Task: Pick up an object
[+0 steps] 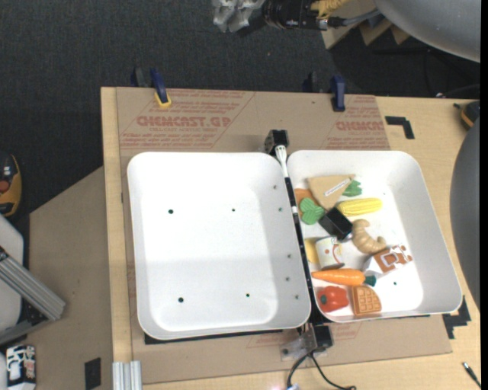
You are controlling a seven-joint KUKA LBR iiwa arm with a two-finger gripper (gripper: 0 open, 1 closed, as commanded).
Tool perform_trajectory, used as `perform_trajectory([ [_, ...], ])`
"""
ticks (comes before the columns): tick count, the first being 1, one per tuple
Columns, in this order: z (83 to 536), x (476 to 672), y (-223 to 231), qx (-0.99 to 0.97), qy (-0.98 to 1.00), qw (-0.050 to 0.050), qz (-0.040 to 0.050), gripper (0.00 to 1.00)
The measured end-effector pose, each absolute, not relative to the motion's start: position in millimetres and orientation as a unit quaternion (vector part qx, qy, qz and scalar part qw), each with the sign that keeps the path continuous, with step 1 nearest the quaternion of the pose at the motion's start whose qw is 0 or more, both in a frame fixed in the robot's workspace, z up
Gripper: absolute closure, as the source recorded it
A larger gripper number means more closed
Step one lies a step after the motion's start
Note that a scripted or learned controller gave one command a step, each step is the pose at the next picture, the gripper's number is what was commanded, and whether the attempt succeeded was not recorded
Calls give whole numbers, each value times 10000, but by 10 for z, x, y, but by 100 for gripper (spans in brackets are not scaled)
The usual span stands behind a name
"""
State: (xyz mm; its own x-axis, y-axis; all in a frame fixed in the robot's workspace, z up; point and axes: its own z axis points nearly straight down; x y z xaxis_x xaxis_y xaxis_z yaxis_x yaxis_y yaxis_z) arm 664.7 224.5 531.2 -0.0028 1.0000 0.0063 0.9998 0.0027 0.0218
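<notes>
Broadly, a brown board [229, 114] covers the bench, held by two blue clamps [160, 87] at its 12 o'clock edge. The left bin [137, 228] takes up the left half of the board, and four small dark dots mark its white floor. A black clip [276, 140] sits at 12 o'clock on the seam where the two bins touch.

The right bin [427, 228] holds all the toys, crowded into its 9 o'clock half. At 11 o'clock lies a tan wedge [329, 188], with a green piece [310, 212] just below it and a yellow corn [358, 206] at the wedge's 4 o'clock. A black block [335, 223] lies tilted between the green piece and a beige lump [367, 238]. Below the block stands a white cup [326, 249]. A brown-and-white piece [393, 259] lies near the bin's centre, at the lump's 4 o'clock. A carrot [339, 277] lies flat at 7 o'clock, above a tomato [332, 298] and a waffle [366, 301] that touch side by side against the 6 o'clock wall.

Grey bulk of the arm [435, 23] fills the 1 o'clock corner, well apart from the toys. Whether the pincer is wide or narrow, I cannot tell.
</notes>
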Motion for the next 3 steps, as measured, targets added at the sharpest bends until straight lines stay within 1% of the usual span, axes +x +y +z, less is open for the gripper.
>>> perform_trajectory([
  [1, 3288, 6642, 2229, 7077, 7065, -45, -84, 100],
  [2, 4793, 6665, 2248, 7062, 7079, 42, 80, 100],
  [3, 3171, 6644, 2242, 7075, 7066, -38, -74, 100],
])
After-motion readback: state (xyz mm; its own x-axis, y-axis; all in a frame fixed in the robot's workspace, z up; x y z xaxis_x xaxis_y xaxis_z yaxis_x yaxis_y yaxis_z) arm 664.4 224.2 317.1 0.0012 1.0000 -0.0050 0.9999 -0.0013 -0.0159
